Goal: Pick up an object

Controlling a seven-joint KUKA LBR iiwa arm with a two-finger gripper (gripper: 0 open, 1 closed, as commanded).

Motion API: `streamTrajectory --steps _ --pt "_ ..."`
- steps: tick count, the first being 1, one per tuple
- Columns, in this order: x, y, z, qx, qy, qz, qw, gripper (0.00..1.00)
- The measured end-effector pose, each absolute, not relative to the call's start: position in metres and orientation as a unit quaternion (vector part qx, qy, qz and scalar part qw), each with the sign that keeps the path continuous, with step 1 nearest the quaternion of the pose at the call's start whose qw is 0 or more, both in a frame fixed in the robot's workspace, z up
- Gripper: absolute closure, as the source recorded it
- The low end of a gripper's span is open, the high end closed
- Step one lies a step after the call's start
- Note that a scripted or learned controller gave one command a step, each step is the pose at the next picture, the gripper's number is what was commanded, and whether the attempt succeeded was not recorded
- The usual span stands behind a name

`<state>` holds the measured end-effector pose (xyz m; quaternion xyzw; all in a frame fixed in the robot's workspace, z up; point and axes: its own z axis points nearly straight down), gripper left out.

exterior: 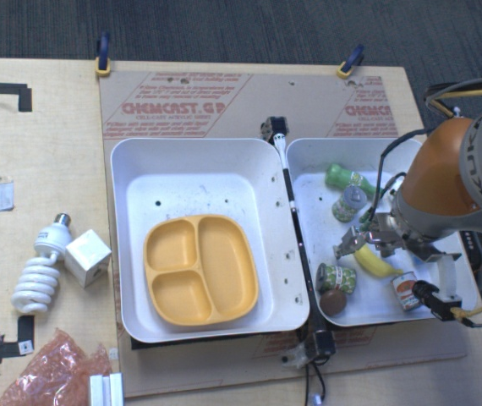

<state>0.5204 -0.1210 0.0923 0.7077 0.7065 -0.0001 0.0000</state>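
While the gripper (361, 242) hangs low in the right bin (309, 155), its fingers' spread cannot be told; a banana (376, 263) lies just beside them, a brown ball (333, 302) nearer, a green bottle (345, 178) beyond.

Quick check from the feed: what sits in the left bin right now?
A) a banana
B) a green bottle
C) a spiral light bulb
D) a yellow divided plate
D. The yellow divided plate lies in the left bin; the banana and green bottle are in the right bin, and the spiral light bulb is out on the bench.
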Motion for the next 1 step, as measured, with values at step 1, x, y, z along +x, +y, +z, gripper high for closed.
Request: streamTrajectory --steps 1 --pt "0.5215 -0.1217 0.1023 0.708 0.706 0.0004 0.001 1.00"
